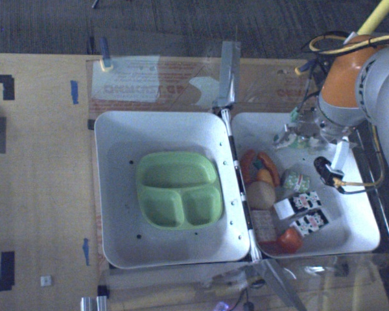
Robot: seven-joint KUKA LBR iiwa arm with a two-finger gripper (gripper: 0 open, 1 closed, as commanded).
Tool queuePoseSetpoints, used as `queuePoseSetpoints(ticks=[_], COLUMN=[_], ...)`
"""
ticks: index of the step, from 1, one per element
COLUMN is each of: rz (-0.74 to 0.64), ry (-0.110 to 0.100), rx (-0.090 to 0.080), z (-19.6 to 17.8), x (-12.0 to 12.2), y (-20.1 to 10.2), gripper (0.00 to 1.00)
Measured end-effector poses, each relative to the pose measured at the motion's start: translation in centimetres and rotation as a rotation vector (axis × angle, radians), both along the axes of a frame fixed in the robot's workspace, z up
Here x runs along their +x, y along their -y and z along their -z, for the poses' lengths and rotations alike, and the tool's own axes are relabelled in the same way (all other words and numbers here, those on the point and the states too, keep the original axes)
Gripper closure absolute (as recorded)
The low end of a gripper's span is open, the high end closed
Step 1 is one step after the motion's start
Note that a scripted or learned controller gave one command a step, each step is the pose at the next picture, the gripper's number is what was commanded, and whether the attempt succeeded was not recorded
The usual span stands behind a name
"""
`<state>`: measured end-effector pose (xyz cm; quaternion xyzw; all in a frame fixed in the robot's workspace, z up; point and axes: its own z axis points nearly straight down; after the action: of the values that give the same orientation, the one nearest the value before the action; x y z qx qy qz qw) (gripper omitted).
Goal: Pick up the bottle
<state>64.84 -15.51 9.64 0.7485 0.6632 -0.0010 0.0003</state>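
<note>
Item: bottle, small, greenish, lying in the right bin among packets and toy food. I judge it light, rigid, slick; I'd take it across the body. Gripper above the bin's far end; opening: I cannot tell.

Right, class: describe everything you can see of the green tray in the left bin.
The green tray looks like moulded plastic, pale green, with rounded corners. It has three compartments: one long one across the far side and two smaller ones side by side nearer the camera. It lies flat, slightly turned, near the middle of the left bin, resting on the floor of the bin.
</note>
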Motion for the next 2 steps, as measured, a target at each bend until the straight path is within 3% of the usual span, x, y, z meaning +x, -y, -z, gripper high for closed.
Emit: queuePoseSetpoints(ticks=[1, 2], rz=[-0.002, -0.002], ry=[0.0, 0.001], rx=[-0.001, -0.001], z=[-1.03, -1.07], x=[0.05, 0.09], y=[-0.04, -0.06], gripper=[1.0, 0.0])
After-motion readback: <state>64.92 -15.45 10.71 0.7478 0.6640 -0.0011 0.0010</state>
